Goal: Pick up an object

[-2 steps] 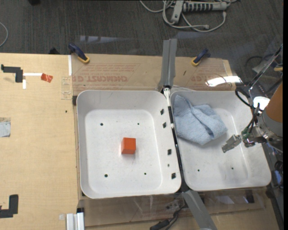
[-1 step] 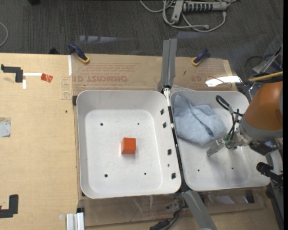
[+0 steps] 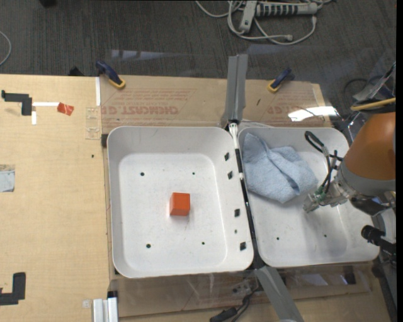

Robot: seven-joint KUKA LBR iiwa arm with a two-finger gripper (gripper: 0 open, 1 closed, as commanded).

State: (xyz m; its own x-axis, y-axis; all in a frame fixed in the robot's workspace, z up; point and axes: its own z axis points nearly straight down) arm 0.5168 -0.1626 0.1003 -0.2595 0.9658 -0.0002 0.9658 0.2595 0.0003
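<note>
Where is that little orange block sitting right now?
The orange block lies near the middle of the left bin, well apart from the blue cloth in the right bin.

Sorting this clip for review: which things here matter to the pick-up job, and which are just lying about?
Job:
- orange block in the left bin
- blue cloth in the right bin
- gripper over the right bin

Lying about:
- clamps on the cardboard
- cables on the floor

**2 bins, 1 block, 1 cloth**

An orange block (image 3: 180,204) is seen lying in the left bin (image 3: 126,239). A crumpled light-blue cloth (image 3: 274,170) is seen in the right bin (image 3: 296,251), with the gripper (image 3: 322,199) positioned just beside it, low over the bin floor.
</note>
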